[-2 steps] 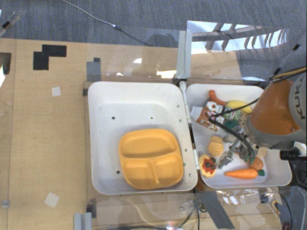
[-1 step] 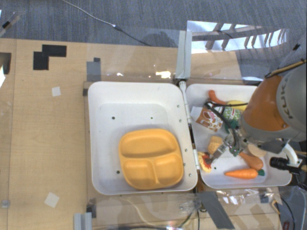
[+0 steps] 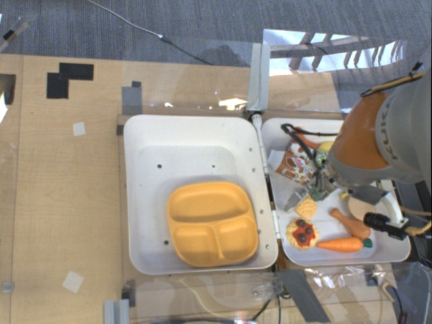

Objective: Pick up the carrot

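The carrot [image 3: 341,245], orange with a green stub at its right end, lies flat along the near wall of the right bin [image 3: 398,252]. My gripper [image 3: 316,185] hangs over the middle of that bin, under the orange wrist band, up and to the left of the carrot and apart from it. The arm hides much of the bin's far right part.
Around the carrot lie a toy pizza slice [image 3: 302,233], a brown drumstick [image 3: 351,223], a yellow corn piece [image 3: 306,208] and a brown snack packet [image 3: 293,164]. A yellow divided plate [image 3: 212,221] sits in the left bin [image 3: 155,147].
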Motion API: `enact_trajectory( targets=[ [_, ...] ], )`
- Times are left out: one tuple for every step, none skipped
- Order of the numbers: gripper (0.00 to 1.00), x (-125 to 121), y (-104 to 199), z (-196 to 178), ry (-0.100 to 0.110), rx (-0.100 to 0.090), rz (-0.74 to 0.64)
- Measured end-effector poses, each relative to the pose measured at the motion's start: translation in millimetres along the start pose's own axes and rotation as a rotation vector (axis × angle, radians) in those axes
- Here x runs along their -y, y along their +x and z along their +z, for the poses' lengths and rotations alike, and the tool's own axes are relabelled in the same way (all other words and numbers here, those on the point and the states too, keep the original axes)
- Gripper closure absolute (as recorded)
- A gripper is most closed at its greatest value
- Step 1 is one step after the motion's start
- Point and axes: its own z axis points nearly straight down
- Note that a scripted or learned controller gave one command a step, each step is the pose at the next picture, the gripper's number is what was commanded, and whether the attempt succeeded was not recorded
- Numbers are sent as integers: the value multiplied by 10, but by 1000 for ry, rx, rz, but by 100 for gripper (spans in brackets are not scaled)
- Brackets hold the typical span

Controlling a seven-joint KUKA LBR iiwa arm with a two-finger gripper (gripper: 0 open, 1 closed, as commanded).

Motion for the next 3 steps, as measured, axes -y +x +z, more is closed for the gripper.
enact_trajectory(
  targets=[
    [100,-42,-5,-128,-8,6,-10],
    [100,-407,147,-983,-2,1,-508],
    [100,67,861,-966,1,-5,-654]
  ],
)
